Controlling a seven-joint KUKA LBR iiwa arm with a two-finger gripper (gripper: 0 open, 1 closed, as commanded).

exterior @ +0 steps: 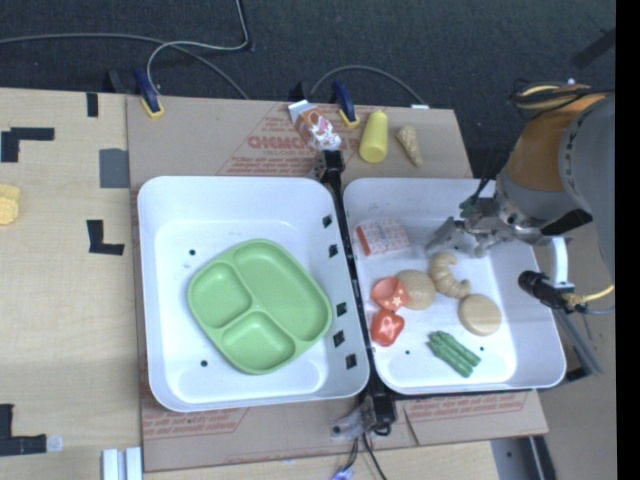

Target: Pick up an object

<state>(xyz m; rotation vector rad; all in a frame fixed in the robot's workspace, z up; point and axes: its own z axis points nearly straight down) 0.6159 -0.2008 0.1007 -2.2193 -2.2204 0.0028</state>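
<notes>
The right bin [520, 373] holds a small pink-and-white packet [383, 236], a beige croissant-shaped piece [449, 275], a pale round bun [480, 314], a cream lump [417, 290], two red pieces [389, 292] [387, 327] and a green bean pod [454, 353]. My gripper [452, 238] hangs low over the bin's upper right part, just above the croissant piece, fingers pointing left and spread, with nothing between them. The grey arm with its orange band [545, 158] comes in from the right.
The left bin [160, 268] carries a green divided plate [260, 305]. Behind the bins on the cardboard lie a yellow bottle [373, 136], a tan cone-shaped piece [410, 145] and a small printed carton [315, 126]. Cables run across the dark floor at the back.
</notes>
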